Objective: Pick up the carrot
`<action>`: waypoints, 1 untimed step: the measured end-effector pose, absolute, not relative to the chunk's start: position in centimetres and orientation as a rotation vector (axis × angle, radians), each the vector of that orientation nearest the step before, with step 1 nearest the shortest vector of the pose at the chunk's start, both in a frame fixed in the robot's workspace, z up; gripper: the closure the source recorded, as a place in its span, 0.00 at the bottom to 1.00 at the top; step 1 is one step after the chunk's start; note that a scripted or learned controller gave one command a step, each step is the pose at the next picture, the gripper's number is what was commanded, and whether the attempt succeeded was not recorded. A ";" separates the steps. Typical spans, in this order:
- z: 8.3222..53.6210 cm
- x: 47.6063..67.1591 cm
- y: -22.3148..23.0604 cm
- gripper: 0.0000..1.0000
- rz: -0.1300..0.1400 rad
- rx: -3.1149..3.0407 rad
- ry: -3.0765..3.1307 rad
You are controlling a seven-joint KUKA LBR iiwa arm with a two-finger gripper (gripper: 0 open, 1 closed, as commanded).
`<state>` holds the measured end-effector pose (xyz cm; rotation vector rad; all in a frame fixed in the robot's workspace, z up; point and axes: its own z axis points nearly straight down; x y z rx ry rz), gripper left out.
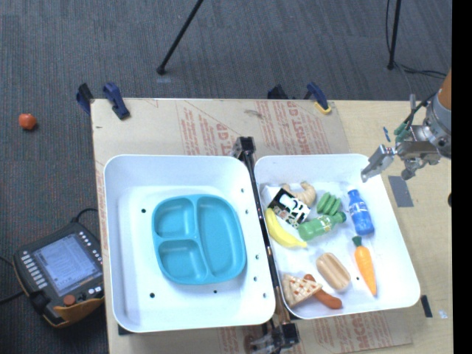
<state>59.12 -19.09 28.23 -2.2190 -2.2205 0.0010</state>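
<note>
Gripper (pixel 392 162) hanging at upper right edge of right bin (pixel 408 271), just outside the rim, over the bench (pixel 184 124); fingers spread apart, nothing between them. One finger (pixel 375 164) pointing out toward the bin's top-right corner. Arm coming in from the right, orange band showing at the frame edge.

Carrot (pixel 365 267) lying in right bin near its right wall, lower half, green top toward the far side, orange tip toward the near rim. Sitting well apart from the gripper. Blue bottle (pixel 360 212) lying just above the carrot's leafy end, close to touching it. Hot dog bun (pixel 333 271) resting just left of the carrot, apart from it. Pizza slice (pixel 301 288) lying at the bin's near-left corner. Banana (pixel 281 231) lying along the left side, green bottle (pixel 320 226) and green vegetable piece (pixel 330 203) between it and the blue bottle.

Left bin (pixel 122 234) holding a teal divided plate (pixel 199 239), sitting flat in the middle.

Teach pendant (pixel 60 271) lying on the floor left of the bench.
</note>
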 end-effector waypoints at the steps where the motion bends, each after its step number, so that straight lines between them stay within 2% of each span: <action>1: 14.8 53.2 -21.3 0.00 0.003 -2.166 -2.267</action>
